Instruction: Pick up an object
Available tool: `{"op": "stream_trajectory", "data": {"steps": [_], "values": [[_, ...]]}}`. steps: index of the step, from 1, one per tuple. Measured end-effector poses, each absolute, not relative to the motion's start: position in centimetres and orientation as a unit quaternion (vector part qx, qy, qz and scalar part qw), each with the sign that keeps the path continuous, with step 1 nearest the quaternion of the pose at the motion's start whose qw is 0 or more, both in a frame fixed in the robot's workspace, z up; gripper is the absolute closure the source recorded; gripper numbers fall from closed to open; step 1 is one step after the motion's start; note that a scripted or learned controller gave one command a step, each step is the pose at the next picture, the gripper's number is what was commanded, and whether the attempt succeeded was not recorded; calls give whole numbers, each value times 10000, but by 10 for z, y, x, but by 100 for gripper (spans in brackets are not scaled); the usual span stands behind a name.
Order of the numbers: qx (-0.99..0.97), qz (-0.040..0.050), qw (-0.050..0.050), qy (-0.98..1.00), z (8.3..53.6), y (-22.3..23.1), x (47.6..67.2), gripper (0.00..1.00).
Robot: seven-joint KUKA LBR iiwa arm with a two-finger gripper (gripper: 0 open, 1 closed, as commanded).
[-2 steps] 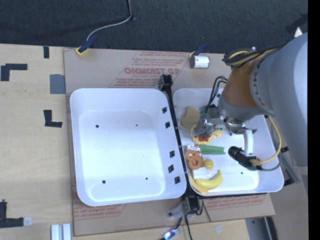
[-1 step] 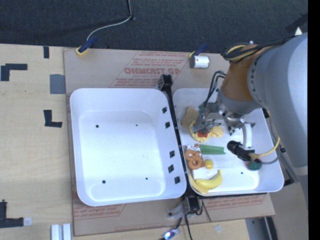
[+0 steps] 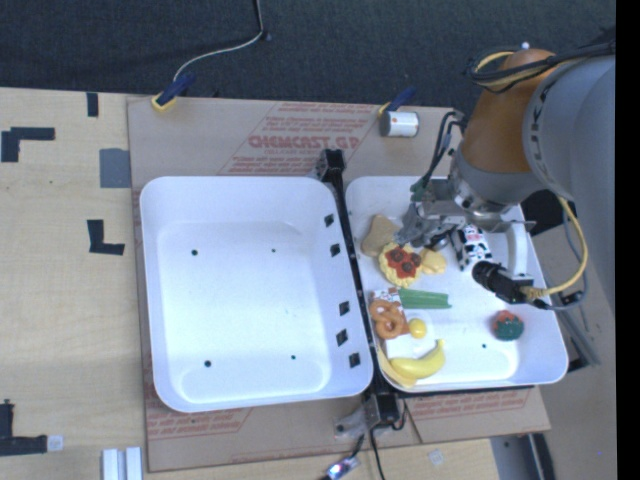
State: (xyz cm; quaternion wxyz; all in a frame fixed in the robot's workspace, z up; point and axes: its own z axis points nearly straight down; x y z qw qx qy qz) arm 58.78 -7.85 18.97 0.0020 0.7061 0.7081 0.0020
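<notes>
Hovering gripper (image 3: pixel 428 230) near "CHEMCAST GP" board (image 3: pixel 300 140).

Bench (image 3: pixel 60 268): pale wood-coloured top with dark marks.
Cardboard sheet (image 3: pixel 290 138): lies flat on the bench, red print.
Left bin (image 3: pixel 160 208): white, on the cardboard.
Right bin (image 3: pixel 545 363): white, touching the left bin.

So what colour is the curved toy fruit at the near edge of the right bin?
Yellow: the banana shows clearly in the camera view, lying in the right bin.
</notes>
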Motion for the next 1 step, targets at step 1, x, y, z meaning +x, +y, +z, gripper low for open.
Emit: {"op": "stream_trajectory", "data": {"steps": [1], "values": [[7066,33,46,7076,107,-105,593,100]]}}
